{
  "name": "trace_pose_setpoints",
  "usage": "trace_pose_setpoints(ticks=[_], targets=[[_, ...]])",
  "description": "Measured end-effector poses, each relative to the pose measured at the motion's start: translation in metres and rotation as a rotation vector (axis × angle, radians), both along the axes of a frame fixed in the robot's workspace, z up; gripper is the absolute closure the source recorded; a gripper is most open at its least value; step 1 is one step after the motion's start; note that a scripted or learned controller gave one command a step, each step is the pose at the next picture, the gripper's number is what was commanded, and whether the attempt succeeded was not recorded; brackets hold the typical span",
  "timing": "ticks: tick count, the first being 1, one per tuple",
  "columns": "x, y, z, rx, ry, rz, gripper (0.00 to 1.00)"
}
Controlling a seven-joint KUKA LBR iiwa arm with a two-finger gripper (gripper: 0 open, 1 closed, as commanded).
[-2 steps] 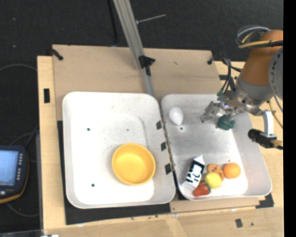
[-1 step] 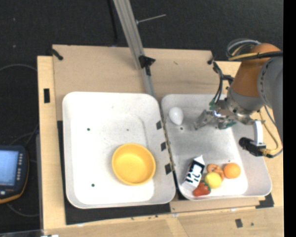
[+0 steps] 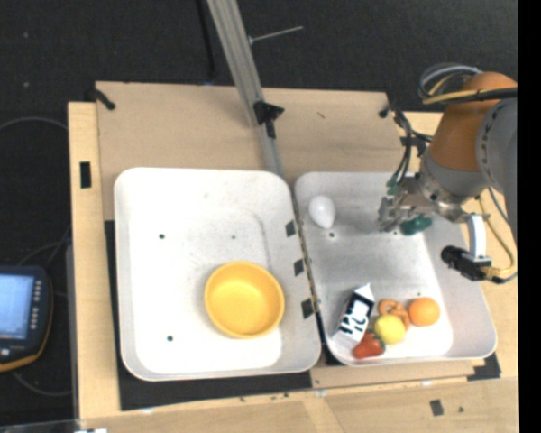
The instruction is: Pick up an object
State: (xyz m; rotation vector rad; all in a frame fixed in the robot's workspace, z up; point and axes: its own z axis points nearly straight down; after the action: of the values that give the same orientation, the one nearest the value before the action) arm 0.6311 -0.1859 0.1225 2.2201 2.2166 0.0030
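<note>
My gripper [image 3: 398,215] hangs over the back right part of the right bin [image 3: 361,260], with a small teal thing [image 3: 418,226] beside its tips. At the bin's back left lies a white rounded object [image 3: 321,211], well left of the gripper. In the front of the same bin lie a black and white carton [image 3: 355,316], an orange [image 3: 424,311], a yellow-green fruit [image 3: 390,329], a peach-coloured fruit [image 3: 391,308] and a red piece [image 3: 369,347]. A yellow bowl [image 3: 243,299] sits in the left bin [image 3: 171,215].
A metal pole [image 3: 239,61] slants up from between the bins toward the back. Cables [image 3: 487,242] trail from the wrist over the right bin's right rim. A handheld screen [image 3: 13,314] lies off the bench at the left.
</note>
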Motion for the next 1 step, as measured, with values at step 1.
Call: trace_pose_setpoints(ticks=[1], targets=[[-0.0069, -0.0036, 0.0488, 0.0, -0.002, -0.001, 1.0]])
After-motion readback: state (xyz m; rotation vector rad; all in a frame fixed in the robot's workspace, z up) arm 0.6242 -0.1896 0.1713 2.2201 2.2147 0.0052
